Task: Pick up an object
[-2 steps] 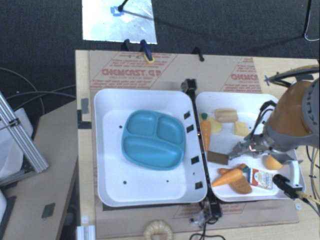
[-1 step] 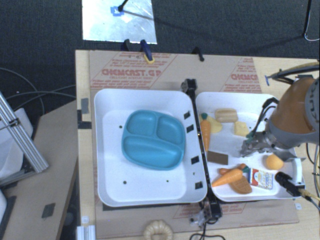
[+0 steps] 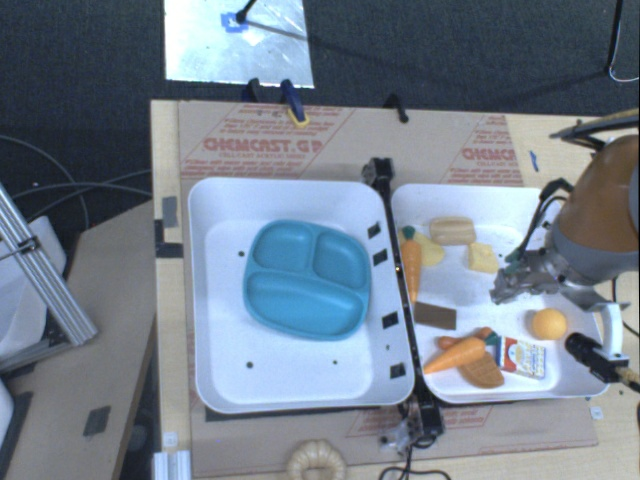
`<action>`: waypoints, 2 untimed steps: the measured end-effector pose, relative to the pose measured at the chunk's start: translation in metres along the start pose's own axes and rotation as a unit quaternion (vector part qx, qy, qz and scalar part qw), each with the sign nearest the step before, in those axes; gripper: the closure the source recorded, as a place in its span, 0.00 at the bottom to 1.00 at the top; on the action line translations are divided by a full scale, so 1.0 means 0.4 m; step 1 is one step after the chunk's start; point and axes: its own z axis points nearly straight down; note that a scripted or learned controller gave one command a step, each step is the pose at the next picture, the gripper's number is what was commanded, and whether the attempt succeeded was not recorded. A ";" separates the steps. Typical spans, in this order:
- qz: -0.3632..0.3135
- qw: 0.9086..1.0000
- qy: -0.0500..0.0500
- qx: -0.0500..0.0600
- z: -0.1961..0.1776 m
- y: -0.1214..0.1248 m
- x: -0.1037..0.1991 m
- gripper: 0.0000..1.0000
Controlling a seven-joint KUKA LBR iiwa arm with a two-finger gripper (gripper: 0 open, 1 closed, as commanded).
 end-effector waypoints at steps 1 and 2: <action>0.000 1.000 0.000 -0.001 -0.160 0.000 -0.007 1.00; 0.000 1.000 0.000 0.000 -0.217 0.004 -0.007 1.00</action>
